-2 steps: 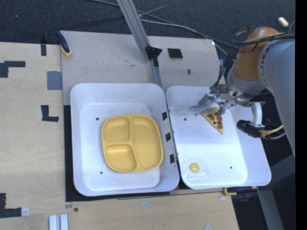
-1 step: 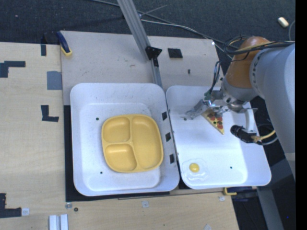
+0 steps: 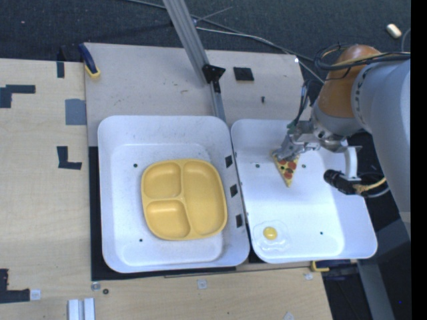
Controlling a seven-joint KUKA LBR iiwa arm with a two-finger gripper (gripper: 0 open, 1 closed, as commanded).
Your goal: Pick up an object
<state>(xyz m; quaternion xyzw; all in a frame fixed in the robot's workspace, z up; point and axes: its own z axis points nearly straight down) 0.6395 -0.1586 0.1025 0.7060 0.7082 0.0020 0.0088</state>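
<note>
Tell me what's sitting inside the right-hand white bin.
The right bin holds a toy pizza slice near its upper middle and a toy fried egg near the front edge. The gripper covers the slice's top end.

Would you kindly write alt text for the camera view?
The arm's tool is down on a pizza slice toy in the right bin, which also holds a fried egg toy. A yellow divided plate lies in the left bin.
</note>
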